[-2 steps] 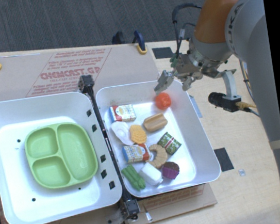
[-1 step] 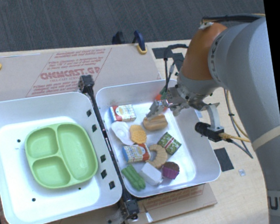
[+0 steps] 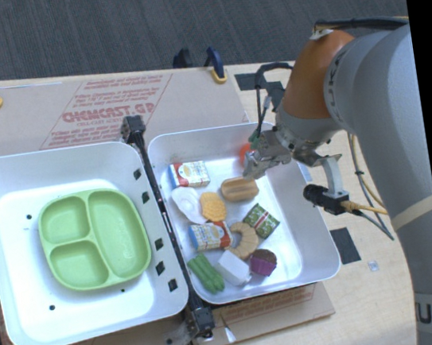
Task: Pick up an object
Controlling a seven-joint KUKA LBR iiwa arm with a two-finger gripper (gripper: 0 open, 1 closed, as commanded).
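The tool (image 3: 256,163) is seen low in the right bin (image 3: 309,230), just above a bread roll (image 3: 239,189); whether it is spread or pinching cannot be told. More toy food is piled beside the roll. A green tray (image 3: 94,239) is seen in the left bin (image 3: 1,240).

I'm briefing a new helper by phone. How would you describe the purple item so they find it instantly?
Look in the right-hand white bin, the one crowded with toy food. Go to its near right corner: the purple item sits there, rounded and dark, the only purple piece, beside a white block.
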